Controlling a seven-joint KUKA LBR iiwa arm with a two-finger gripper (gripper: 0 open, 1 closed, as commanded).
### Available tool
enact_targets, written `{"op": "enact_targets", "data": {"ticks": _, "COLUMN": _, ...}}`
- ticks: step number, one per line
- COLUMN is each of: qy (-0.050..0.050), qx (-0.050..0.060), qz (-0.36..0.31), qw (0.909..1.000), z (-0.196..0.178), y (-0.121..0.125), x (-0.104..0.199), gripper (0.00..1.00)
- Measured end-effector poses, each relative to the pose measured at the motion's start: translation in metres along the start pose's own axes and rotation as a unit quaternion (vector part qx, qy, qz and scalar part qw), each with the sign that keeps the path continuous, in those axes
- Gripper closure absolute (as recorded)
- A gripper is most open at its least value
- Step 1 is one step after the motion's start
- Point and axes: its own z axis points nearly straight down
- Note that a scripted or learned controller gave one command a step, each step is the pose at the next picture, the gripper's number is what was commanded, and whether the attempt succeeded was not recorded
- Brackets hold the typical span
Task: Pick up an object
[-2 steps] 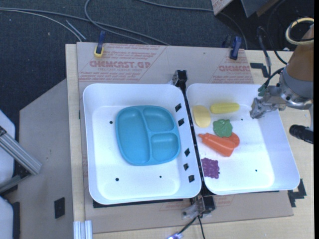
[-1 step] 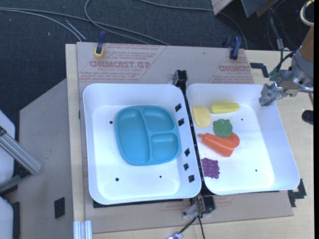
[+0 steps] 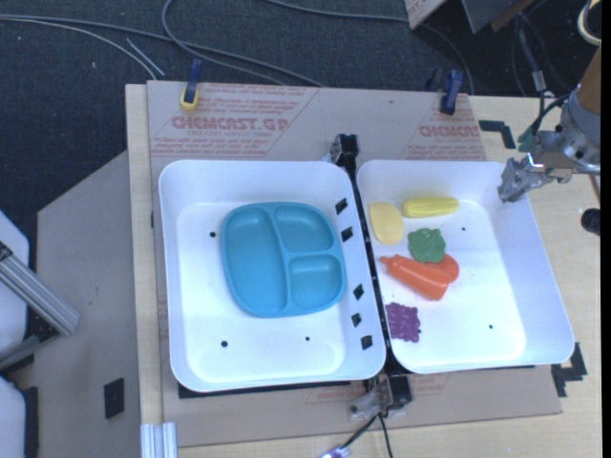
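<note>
**Toy food lay in the right bin, gripper at its far rim**

Carrot (image 3: 420,275), broccoli (image 3: 427,245), grapes (image 3: 403,322), a yellow piece (image 3: 430,206) and a pale one (image 3: 386,223) sat clustered in the right bin (image 3: 516,322). A blue tray (image 3: 283,258) filled the left bin (image 3: 191,332). The gripper (image 3: 516,181) hung over the right bin's upper right rim, nothing visibly in it; its fingers were too small and blurred to read. The arm was cut off at the frame edge.
</note>
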Motion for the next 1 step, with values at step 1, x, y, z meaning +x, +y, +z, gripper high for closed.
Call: {"op": "enact_targets", "data": {"ticks": 1, "qy": 0.002, "qx": 0.003, "qz": -0.002, "qw": 1.0, "z": 0.0076, "y": -0.0219, "x": 0.0575, "gripper": 1.0}}
